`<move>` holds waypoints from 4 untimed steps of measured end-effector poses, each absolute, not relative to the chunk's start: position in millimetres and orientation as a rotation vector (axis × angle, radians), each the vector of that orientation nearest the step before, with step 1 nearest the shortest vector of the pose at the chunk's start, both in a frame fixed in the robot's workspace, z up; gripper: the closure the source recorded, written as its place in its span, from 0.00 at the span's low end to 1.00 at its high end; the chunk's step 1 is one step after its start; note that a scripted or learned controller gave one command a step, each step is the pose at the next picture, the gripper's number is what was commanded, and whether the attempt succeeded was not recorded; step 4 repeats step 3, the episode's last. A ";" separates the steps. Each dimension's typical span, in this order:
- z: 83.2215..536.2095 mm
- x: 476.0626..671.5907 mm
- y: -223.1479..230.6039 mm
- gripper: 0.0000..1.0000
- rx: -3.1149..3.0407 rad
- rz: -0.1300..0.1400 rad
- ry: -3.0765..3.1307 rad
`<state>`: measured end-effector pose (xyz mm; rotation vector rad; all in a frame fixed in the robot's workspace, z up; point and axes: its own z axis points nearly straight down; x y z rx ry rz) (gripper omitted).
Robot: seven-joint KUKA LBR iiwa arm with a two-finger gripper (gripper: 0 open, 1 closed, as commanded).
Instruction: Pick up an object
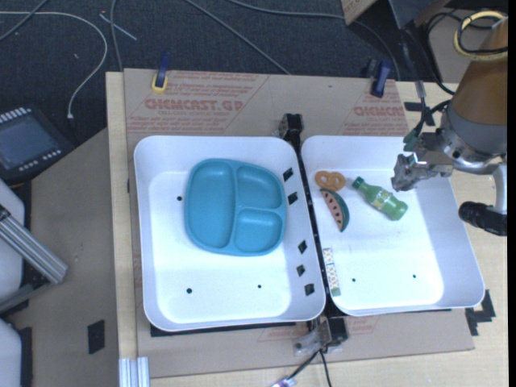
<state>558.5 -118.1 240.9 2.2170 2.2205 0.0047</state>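
Note:
In the right bin (439,285) lie a green bottle (380,199), a watermelon slice (338,209) and a brown pretzel (328,181), all toward the bin's upper left. My gripper (405,174) hangs just to the right of and above the bottle's top end, close to it. Nothing shows between its fingers. A blue divided plate (234,206) rests in the left bin (165,280).
A black clamp strip (300,208) runs between the two bins. A small striped object (330,271) lies at the right bin's left wall. The bench is cardboard (234,95) with blue clips at the back. Cables cross the floor behind.

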 end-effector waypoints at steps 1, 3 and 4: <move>248.8 563.8 -62.1 1.00 2.214 0.005 2.228; 233.7 573.7 38.4 1.00 2.218 -0.001 2.231; 233.7 573.7 38.4 1.00 2.218 -0.001 2.231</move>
